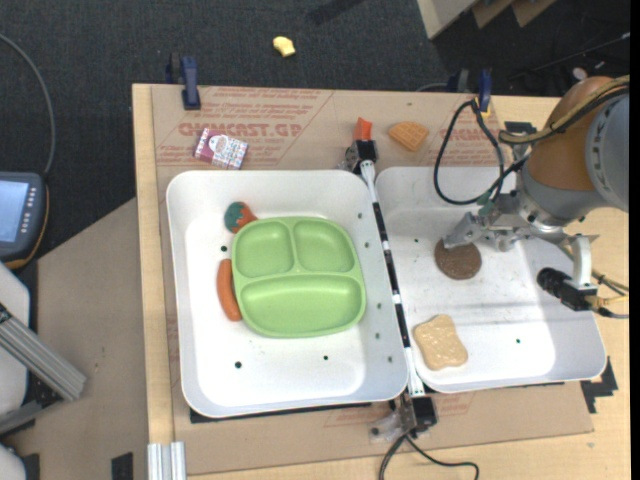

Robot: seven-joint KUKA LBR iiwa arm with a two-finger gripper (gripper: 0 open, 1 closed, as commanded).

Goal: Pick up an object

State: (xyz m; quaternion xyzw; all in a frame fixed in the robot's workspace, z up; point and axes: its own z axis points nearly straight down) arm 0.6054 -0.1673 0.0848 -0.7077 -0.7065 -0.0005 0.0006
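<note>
In the right bin (520, 358) a round brown cookie (458, 262) lies near the middle left. A tan slice of toast (441, 342) sits at that bin's front left corner. My gripper (472, 234) hangs right over the cookie's far edge, low in the bin, and the grey arm with its orange band (570, 138) reaches in from the right. Whether the gripper touches the cookie cannot be told. The left bin (200, 358) holds a green divided plate (297, 275), an orange sausage-shaped piece (229, 290) along the plate's left side, and a small green and red item (238, 215) at its far left corner.
A tan cracker (408, 135), a pink and white packet (221, 147) and an orange clip (362, 128) lie on the bench behind the bins. Blue clamps (187, 80) grip the bench's far edge. Black cables (450, 158) hang near the arm.
</note>
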